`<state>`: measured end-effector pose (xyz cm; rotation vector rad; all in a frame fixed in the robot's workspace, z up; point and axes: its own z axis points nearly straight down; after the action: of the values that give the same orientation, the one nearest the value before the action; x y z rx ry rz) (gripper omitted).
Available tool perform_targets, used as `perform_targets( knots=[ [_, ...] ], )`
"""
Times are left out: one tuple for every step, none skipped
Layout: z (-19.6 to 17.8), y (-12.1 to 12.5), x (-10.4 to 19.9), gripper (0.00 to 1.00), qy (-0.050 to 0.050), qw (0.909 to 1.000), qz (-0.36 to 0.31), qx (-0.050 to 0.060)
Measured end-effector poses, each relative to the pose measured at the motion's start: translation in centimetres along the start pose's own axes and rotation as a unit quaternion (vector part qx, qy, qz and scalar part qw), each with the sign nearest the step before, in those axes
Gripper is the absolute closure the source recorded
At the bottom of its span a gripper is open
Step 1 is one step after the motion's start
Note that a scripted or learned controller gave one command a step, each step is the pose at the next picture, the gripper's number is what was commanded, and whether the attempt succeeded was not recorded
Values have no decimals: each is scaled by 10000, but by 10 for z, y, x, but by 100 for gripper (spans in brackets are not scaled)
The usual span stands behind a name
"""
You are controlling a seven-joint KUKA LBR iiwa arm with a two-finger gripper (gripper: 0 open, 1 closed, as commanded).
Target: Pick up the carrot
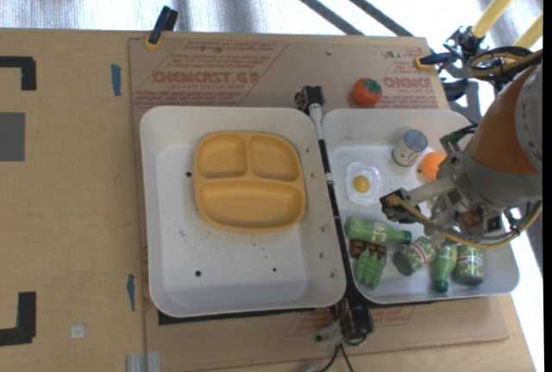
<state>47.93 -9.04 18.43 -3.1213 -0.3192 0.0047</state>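
The carrot (430,163) shows as a small orange piece near the back of the right bin (509,280), just right of a small grey-topped can (409,147). The arm's wrist hides part of it. My gripper (434,208) hangs low over the middle of the right bin, just in front of the carrot and above the green items. I see nothing held in it.
A yellow divided plate (250,179) lies in the left bin (172,275). The right bin also holds a fried-egg toy (362,183), a green bottle (377,231), a dark green bundle (371,263) and several small green cans and bottles (442,261). A toy tomato (366,91) sits on the cardboard behind the bins.
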Motion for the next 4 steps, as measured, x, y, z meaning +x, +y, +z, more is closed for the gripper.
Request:
perform_targets(
  knots=[
    [-49,-9,79,100,12,9997,-259,-14],
    [-68,27,45,100,3,10000,20,-14],
    [72,57,-2,100,-6,10000,24,-9],
    [-30,128,-27,100,8,10000,10,-18]
  ],
)
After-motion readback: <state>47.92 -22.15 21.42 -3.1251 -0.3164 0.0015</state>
